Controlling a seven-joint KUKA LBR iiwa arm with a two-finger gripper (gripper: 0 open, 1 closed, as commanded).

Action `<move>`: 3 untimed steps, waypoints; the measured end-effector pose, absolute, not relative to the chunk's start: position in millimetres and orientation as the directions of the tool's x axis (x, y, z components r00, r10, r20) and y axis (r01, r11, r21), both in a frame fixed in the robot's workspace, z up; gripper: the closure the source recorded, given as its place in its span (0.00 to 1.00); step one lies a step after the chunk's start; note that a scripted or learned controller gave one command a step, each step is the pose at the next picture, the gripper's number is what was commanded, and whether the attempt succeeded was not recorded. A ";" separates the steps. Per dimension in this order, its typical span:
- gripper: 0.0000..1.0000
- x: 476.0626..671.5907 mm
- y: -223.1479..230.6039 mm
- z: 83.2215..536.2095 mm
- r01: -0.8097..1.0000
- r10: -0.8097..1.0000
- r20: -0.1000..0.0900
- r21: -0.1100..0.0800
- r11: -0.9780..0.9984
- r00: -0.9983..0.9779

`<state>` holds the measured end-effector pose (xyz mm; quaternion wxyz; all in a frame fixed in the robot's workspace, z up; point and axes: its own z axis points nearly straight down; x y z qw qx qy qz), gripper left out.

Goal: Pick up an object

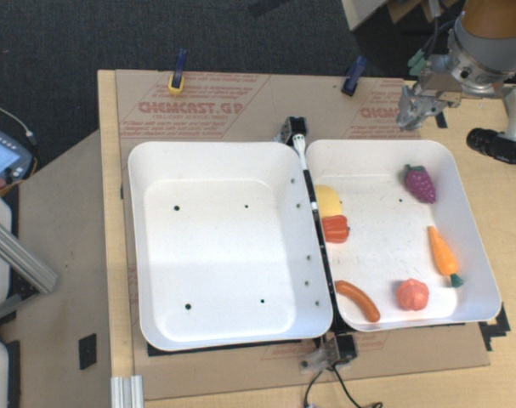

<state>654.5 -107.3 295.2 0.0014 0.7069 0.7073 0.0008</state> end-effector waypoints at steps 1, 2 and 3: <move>1.00 668.3 -61.8 386.7 1.000 1.000 0.000 0.014 0.006 -0.006; 1.00 657.1 37.4 451.9 1.000 1.000 0.003 0.012 0.011 -0.011; 1.00 661.7 103.1 501.2 1.000 1.000 0.003 0.009 0.008 -0.008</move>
